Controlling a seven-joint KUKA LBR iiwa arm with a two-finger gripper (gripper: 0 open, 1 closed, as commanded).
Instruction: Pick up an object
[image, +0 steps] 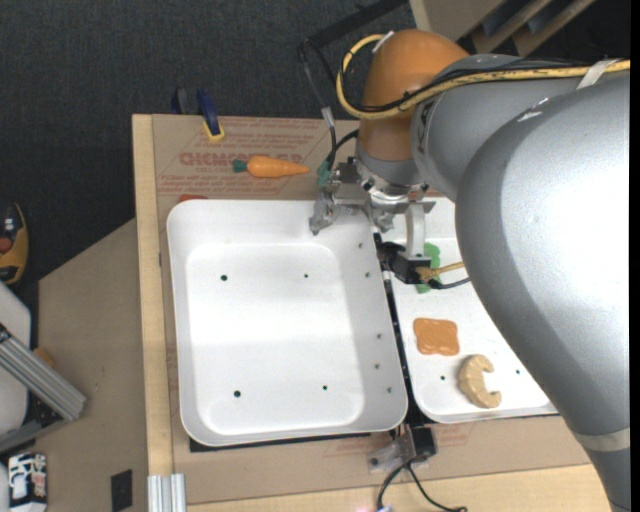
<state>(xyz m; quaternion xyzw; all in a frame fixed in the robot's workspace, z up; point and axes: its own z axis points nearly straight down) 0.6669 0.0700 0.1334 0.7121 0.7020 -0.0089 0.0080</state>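
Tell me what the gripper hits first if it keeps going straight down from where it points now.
Most likely the raised rims where the left bin and right bin meet. The gripper hangs over that seam near the far edge. Depth is unclear, so it might instead land just inside either bin.

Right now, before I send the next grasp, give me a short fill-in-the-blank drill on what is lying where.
1. The toy carrot lies on the cardboard, outside both bins, beyond the far edge of the ____ bin.
2. The croissant lies in the ____ bin.
3. The flat orange-brown piece lies in the same bin as the ____.
4. The gripper is at the ____ end of the divide between the bins.

Missing words: left; right; croissant; far
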